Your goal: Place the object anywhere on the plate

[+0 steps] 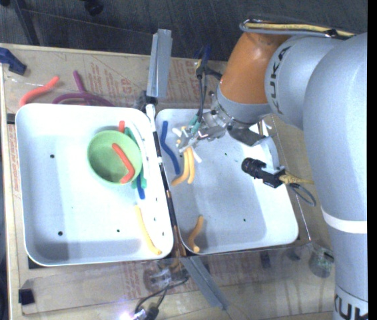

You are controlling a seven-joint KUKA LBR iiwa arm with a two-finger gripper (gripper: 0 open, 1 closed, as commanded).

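A: The grey arm (335,112) is closest to the lens and bulks over the right of the frame. It reaches in from there, so it covers part of my view.

B: Go from the left.

A: Left bin (42,115) has the green plate (105,159) at upper centre. A red curved piece (127,160) lies on it, which I'd count as placed. A short blue piece (140,189) sits off the plate's lower right edge. A yellow strip (147,229) lies along that bin's right wall.

B: And the right bin?

A: The right bin (242,205) has a blue curved piece (168,149) and a yellow piece (188,169) crowded at its upper left. An orange piece (196,232) sits near the bottom edge.

B: Where's the gripper?

A: The gripper (192,135) is low over that blue and yellow pair. I can't tell the claw's state because it's too cluttered there. I see nothing clearly gripped.

B: So what's the target?

A: My guess is one of that pair. They're touching or nearly so, and that risks a double pick or a miss.
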